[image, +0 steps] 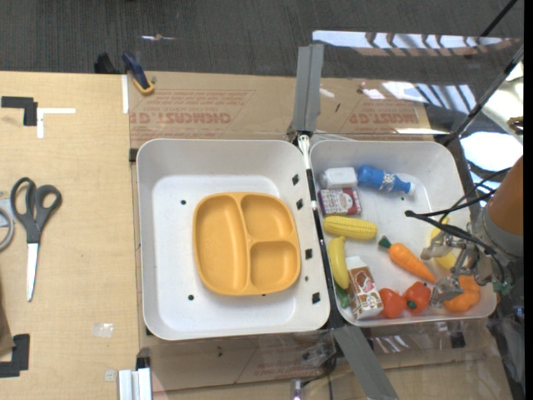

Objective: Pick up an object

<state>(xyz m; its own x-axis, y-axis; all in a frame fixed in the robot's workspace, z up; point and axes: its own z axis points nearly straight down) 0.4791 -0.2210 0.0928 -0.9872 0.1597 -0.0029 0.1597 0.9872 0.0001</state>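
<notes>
We saw the gripper low in the right bin's near right corner, jaws apart over an orange toy, grasping nothing. We judged it should centre, descend straight, then close.

bins: smooth white plastic
plate: matt yellow plastic
bench: pale wood
scissors: metal blades, dark plastic grips
carrot: glossy plastic

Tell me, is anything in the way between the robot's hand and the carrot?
Nothing visible is. The end effector hangs low over the right white bin, just right of the orange toy carrot, with bare bin floor between them. A red toy pepper lies close below.
</notes>
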